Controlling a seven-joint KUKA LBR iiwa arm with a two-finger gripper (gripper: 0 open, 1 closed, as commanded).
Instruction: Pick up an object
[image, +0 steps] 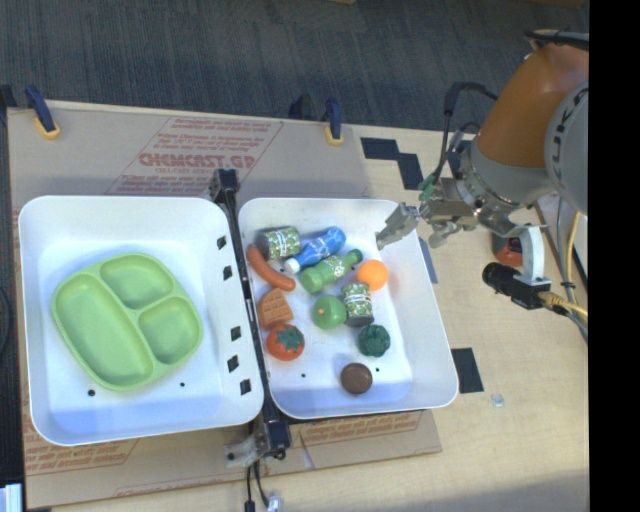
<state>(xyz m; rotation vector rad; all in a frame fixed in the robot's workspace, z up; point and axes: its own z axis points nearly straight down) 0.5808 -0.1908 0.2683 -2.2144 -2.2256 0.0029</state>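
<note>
Camera view: the two-finger gripper (398, 226) hovers with fingers spread and holding nothing over the right white bin's (432, 340) far right edge. Nearest lies a small round orange plastic fruit (372, 274), probably light, stiff and slippery; gripping across its middle looks safest.

One fixed camera above the bench

We look down from a single camera mounted above the bench (480, 300), tilted at a slant instead of pointing straight down. The far edge of the bench sits near the top of the frame, with dark floor (250, 50) beyond it, and the near edge runs along the bottom. We stand far enough back to take in both white bins whole: the left bin (40, 400) and the right bin (430, 340) lie side by side across the middle. The arm (530, 110) enters from the right side of the frame, seen from above.
</note>
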